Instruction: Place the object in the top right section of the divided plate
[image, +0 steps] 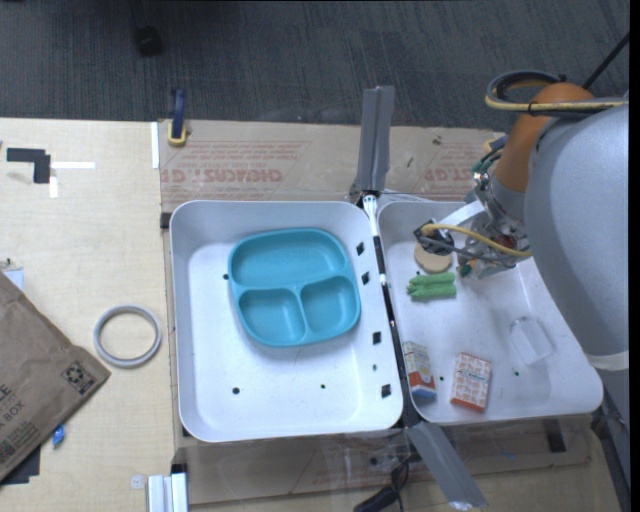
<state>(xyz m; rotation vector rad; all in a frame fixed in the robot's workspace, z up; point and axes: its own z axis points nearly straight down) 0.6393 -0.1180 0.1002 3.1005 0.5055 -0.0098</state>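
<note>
A slanted overhead view of a workbench with two shallow white bins side by side. The left bin (200, 400) holds a blue divided plate (294, 286), lying flat near the bin's middle. The plate has one wide section along its far side and two smaller sections along its near side. All three sections look bare, so the task's placing step is judged not yet done.

The right bin (540, 385) holds the loose things. A small round tan object (433, 260) sits near the bin's far left corner, and a green pea-pod-like toy (432, 288) lies just on the near side of it. Toward the near edge are two small printed cartons, a small box (417, 368) with red and blue markings against the divider and a red and white box (471, 381) just to its right. A clear, hard-to-see item (530, 338) lies further right.

The large grey arm (585, 220) reaches in from the right, with an orange band above its wrist. Its gripper (480, 255) hangs low over the far part of the right bin, just right of the tan object and the green toy, tangled visually with yellow cabling. Whether its pincer is apart or together cannot be told, and nothing is visibly between them. Its position suggests it is there to pick one of those two nearby things.

On the bench left of the bins lie a ring of tape (127, 334) and a brown cardboard box (35, 375).
</note>
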